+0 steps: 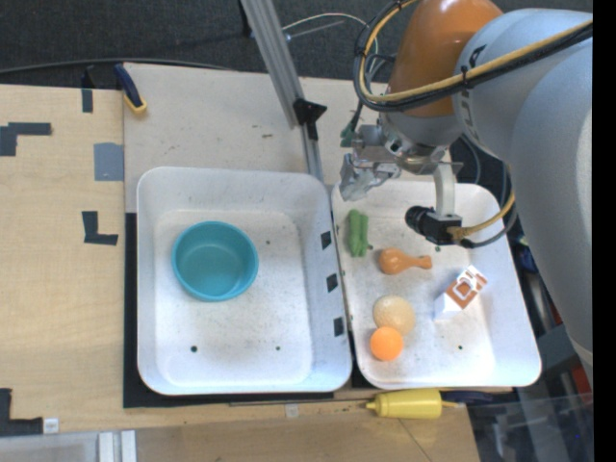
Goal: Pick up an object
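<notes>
You had a wooden counter [58,258] on a dark floor. On it, the left bin [154,354] held a teal bowl [216,260]. In the right bin [500,354] lay a green pod [358,232], its long axis running toward the far rim, then a beige ball [393,312] above an orange ball [386,344], a tan gourd [401,261] with its neck pointing right, and a white box [464,290]. A yellow bottle [409,404] lay by the near rim. The gripper [361,176] hung above the pod's far end, holding nothing; I couldn't tell how the jaws stood.

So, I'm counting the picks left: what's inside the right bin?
Right bin: green piece, pear-shaped toy, white box, pale ball, orange ball. The arm covers its far corner.
</notes>
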